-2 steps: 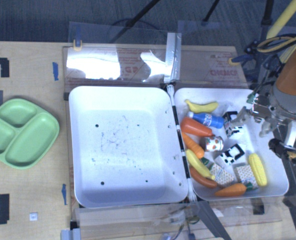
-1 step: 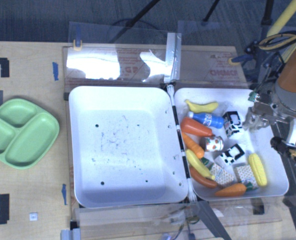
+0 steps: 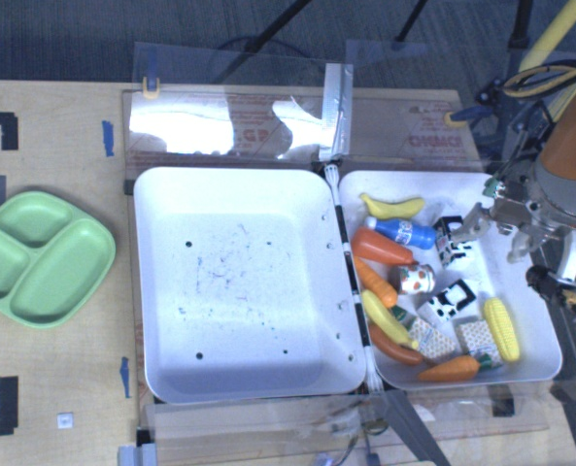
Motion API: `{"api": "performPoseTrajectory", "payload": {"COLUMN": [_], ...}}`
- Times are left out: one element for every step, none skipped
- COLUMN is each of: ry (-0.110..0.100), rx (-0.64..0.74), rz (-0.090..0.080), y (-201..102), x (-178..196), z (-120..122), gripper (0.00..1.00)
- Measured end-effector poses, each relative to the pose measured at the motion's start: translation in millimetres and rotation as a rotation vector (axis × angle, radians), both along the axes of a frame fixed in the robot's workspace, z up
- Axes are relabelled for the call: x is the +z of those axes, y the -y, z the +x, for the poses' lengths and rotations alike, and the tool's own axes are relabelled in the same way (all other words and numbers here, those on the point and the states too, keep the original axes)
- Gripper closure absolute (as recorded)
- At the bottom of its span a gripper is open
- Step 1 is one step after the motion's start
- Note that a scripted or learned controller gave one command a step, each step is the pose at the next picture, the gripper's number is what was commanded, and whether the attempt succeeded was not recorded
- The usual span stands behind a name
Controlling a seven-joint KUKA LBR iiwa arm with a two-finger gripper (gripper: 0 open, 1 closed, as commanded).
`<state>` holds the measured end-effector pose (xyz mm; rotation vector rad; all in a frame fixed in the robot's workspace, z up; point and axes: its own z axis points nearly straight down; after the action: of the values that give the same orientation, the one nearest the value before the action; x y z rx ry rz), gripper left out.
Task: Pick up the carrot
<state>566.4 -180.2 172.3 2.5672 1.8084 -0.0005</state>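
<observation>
An orange carrot (image 3: 449,368) lies along the front wall of the right bin (image 3: 548,311), its greenish end pointing right. A second orange carrot-like piece (image 3: 373,280) rests by the bin's left wall, between a red-orange pepper (image 3: 383,249) and a yellow banana (image 3: 385,320). My gripper (image 3: 509,229) hangs over the right side of that bin, above a bare patch of floor. It is well to the right of and behind both orange pieces and touches neither. The arm's orange band (image 3: 569,149) sits above it at the view's right edge.
The right bin also holds a second banana (image 3: 392,205), a blue bottle (image 3: 404,232), a corn cob (image 3: 501,328), a small can (image 3: 416,280), black-and-white toys (image 3: 451,299) and patterned blocks (image 3: 474,338). The left bin (image 3: 234,280) sits alongside. A green divided plate (image 3: 40,257) lies far left.
</observation>
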Motion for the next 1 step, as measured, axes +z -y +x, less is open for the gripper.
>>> {"api": "performPoseTrajectory", "payload": {"ry": [-0.003], "rx": [-0.03], "rz": [0.003], "y": [-21.2], "x": [62.6], "z": [-71.0], "gripper": [0.0]}}
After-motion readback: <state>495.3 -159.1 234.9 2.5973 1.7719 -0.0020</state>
